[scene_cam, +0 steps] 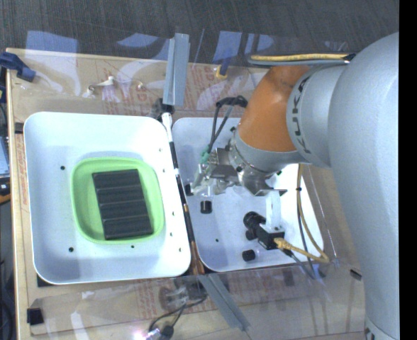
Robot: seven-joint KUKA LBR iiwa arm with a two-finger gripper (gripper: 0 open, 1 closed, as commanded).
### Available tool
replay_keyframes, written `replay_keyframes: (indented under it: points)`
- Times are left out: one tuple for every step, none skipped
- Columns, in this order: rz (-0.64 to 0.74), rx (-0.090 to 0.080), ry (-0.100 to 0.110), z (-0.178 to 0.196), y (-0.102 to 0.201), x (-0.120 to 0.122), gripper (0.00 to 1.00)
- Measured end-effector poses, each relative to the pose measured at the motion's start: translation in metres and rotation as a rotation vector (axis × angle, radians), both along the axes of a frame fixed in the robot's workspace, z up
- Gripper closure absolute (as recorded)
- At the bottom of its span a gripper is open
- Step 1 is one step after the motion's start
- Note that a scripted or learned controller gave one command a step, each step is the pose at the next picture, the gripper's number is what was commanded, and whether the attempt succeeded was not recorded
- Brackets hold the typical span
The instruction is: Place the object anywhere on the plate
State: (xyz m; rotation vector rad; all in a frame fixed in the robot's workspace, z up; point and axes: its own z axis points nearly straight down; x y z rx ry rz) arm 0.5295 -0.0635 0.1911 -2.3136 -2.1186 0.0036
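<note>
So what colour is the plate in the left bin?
Light green plate, under a dark ribbed block; camera view.

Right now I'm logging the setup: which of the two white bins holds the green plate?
The left bin: the green plate lies in it. The arm reaches over the right bin.

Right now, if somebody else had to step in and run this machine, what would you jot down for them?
Gripper: low over the right white bin, near its left wall; whether its fingers are open or shut is not clear from here.
Dark ribbed rectangular block: lying flat on the light green square plate, which sits in the left white bin.
Small black pieces lie on the right bin's floor.
Done: by how things lie, an object already rests on the plate.
Left: confirm that the block is the intended object, then lift the arm clear of the right bin.
</note>
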Motion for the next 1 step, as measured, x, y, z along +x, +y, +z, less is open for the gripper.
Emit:
replay_keyframes:
  points:
    - [0.0, 0.0, 0.0, 0.0001, -0.0002, 0.0, 0.0]
